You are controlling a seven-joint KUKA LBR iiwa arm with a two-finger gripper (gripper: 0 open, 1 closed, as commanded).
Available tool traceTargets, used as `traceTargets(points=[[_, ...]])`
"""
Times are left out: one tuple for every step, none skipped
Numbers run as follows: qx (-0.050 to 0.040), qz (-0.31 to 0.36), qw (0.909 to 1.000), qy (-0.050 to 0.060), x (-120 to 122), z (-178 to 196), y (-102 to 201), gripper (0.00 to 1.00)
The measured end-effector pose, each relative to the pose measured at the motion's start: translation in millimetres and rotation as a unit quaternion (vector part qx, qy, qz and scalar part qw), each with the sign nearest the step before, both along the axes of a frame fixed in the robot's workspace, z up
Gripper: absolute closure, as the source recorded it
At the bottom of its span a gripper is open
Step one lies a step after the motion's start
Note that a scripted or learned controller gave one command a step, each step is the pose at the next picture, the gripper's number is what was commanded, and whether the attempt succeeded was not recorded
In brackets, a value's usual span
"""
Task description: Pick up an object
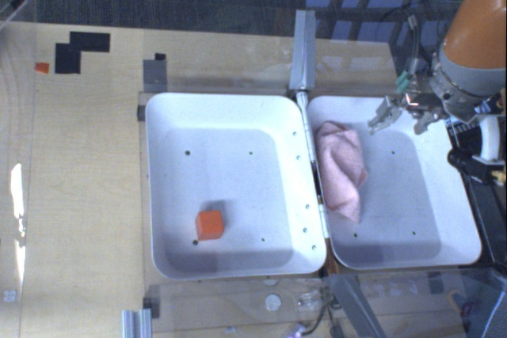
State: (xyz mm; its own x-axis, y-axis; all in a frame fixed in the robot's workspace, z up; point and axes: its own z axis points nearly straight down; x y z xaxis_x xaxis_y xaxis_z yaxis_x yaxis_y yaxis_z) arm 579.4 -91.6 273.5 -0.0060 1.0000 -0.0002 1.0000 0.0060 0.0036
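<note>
The gripper point(402, 116) hangs over the far part of the right bin point(444, 249), its two thin fingers spread apart with nothing between them. A pink cloth point(342, 166) lies crumpled in that same bin, pressed along its left wall, just left of the gripper and apart from it. An orange block point(210, 225) sits in the left bin point(166, 170), well left of the cloth (toward that bin's near left corner). The arm point(475, 28) comes in above the right bin's far right corner.
</note>
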Motion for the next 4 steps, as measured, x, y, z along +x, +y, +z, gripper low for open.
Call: traceTargets(points=[[-0.0001, 0.037, 0.9993, 0.0, 46.7, -117.2, -4.1, 0.0], [-0.0014, 0.107, 0.9943, -0.009, 28.8, -178.9, -17.2, 0.0], [-0.0008, 0.108, 0.9941, -0.014, 32.3, -165.4, -14.3, 1.0], [-0.0006, 0.128, 0.9918, -0.003, 44.8, -65.9, 54.0, 1.0]])
